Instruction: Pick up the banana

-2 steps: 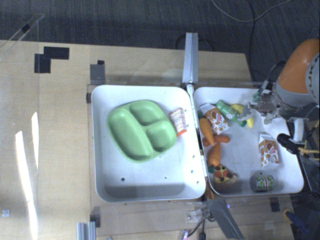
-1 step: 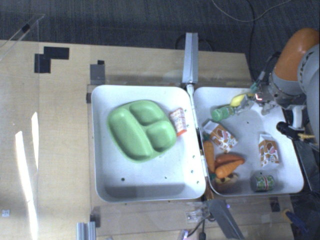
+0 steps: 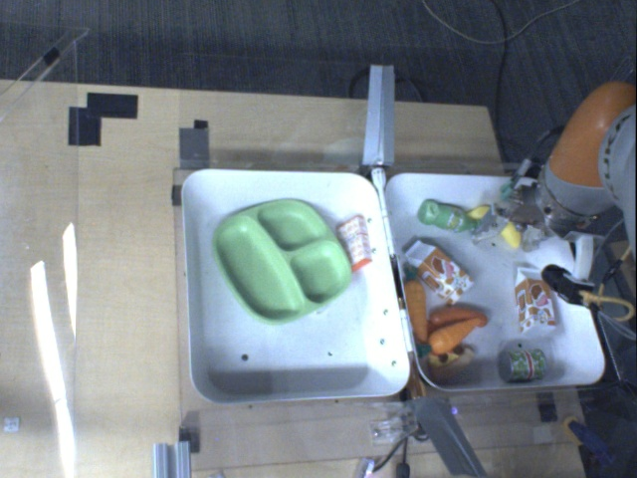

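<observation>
In the camera view, the arm [image 3: 597, 152] is reaching in from the right of the frame and hanging over the upper right corner of the right bin [image 3: 587, 366], with its gripper [image 3: 513, 215] sitting low among the things there. The banana [image 3: 508, 233] is lying in that same corner, showing as small yellow patches just beside and partly under the gripper, to the right of the green bottle [image 3: 446, 215]. Whether the gripper is spread or closed is something I cannot tell, since the wrist is covering it, and no yellow is clearly showing in its grip. So the task is looking early to midway: the approach appears made, while the grasp and the lift are both seeming not yet done. Lower in the bin, two carrots [image 3: 448, 329], snack packets [image 3: 440, 272] and a small can [image 3: 523, 363] are lying well apart from the banana. The left bin [image 3: 209, 366] is holding a green divided tray [image 3: 284, 259].
</observation>
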{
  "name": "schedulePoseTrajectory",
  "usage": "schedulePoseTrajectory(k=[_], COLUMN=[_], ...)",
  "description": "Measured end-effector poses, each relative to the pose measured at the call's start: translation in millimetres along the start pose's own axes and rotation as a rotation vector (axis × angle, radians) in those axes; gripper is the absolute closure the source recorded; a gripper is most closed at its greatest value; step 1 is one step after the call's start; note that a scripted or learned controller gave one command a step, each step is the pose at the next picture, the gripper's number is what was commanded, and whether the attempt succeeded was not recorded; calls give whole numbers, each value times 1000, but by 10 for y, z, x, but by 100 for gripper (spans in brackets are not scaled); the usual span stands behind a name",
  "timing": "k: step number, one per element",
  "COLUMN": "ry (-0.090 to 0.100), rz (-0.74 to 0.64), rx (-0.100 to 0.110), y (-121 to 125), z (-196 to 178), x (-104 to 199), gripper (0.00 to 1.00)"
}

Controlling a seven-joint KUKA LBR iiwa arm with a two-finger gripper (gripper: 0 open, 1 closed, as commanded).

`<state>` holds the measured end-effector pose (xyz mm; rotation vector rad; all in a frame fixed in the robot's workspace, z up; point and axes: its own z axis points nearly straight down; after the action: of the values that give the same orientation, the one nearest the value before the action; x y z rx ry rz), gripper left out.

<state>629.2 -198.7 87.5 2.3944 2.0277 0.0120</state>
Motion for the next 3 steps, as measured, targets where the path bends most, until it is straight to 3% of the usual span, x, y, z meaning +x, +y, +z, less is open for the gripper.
schedulePoseTrajectory(k=[1,2,3], ry=[-2,-4,-4], rz=[-6,89,89], rx=[-7,-1,0], y=[26,365,363], z=[-131,-1451,-1446], x=[14,413,412], gripper=[100,100,0])
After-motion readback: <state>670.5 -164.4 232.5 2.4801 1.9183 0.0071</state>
